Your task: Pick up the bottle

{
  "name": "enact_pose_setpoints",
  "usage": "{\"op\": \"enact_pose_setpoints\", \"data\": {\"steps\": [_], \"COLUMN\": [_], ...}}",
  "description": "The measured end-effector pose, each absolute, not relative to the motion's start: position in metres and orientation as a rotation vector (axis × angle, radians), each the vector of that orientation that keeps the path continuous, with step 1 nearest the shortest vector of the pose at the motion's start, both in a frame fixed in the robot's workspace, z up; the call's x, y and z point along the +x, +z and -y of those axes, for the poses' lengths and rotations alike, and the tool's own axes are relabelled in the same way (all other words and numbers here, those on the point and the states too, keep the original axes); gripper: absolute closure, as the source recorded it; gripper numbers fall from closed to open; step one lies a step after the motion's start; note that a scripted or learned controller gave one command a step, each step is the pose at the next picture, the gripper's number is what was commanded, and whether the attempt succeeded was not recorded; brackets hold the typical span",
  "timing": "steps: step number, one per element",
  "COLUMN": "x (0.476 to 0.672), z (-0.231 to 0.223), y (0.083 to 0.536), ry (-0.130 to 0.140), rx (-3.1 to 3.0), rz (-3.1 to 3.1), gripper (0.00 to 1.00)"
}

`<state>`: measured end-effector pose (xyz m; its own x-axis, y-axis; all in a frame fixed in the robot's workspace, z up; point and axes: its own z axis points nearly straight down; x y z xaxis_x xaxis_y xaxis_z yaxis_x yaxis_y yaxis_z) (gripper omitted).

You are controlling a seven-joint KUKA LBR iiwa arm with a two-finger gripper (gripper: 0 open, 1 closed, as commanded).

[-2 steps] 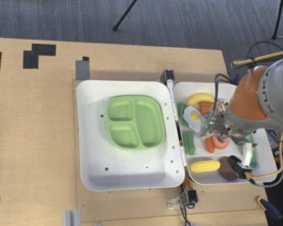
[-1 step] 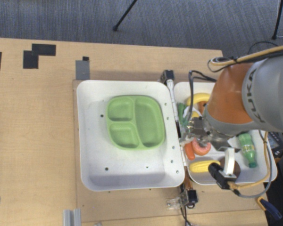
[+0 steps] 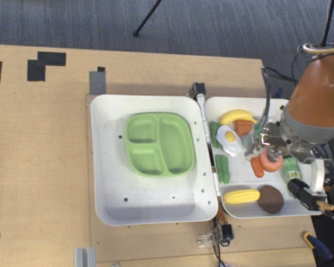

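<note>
A green bottle lies in the right bin near its right side, partly covered by the arm. My gripper hangs over the middle of that bin, to the upper left of the bottle and apart from it. Just below the gripper lie a pink-red round toy and an orange carrot. The wrist hides how the gripper stands, and nothing is seen held.
The right bin also holds a banana, a fried egg, a green vegetable, a corn cob and a brown ball. A green divided plate sits in the left bin.
</note>
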<state>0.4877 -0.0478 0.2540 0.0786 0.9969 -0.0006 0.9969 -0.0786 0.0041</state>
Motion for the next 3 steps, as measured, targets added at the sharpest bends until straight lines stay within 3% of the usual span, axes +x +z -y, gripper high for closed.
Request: {"op": "enact_pose_setpoints", "data": {"steps": [1, 2, 3], "x": [0.487, 0.487, 0.486], "z": [0.005, -0.068, -0.14], "y": [0.231, 0.233, 0.197], "ry": [0.003, 0.003, 0.0], "rx": [2.292, 2.302, 2.283], "rz": [-2.148, -2.138, -2.16], "gripper": [1.0, 1.0, 1.0]}}
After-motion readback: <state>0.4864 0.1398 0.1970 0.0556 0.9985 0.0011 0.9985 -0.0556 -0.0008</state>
